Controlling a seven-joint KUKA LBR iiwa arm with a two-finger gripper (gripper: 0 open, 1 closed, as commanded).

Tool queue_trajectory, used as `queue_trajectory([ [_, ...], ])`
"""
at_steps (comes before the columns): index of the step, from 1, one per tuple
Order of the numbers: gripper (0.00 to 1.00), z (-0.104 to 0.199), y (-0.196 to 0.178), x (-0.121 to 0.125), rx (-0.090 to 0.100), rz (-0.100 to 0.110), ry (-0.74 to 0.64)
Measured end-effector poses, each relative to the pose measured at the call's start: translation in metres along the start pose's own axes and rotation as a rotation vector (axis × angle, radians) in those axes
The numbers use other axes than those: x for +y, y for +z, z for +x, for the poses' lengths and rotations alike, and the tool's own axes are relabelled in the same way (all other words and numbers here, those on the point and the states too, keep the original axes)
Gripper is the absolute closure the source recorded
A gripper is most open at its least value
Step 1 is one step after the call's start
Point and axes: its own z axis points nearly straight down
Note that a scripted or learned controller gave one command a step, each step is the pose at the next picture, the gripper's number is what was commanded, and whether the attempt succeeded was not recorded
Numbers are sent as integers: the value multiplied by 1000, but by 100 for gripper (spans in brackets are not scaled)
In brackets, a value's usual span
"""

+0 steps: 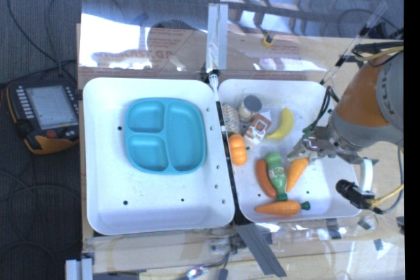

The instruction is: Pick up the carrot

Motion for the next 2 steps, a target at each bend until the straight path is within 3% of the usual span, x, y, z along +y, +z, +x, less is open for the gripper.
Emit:
queue_trajectory([
  [1, 100, 33, -83, 25, -6, -1, 121],
  [2, 100, 9, -71, -16, -7, 1, 112],
])
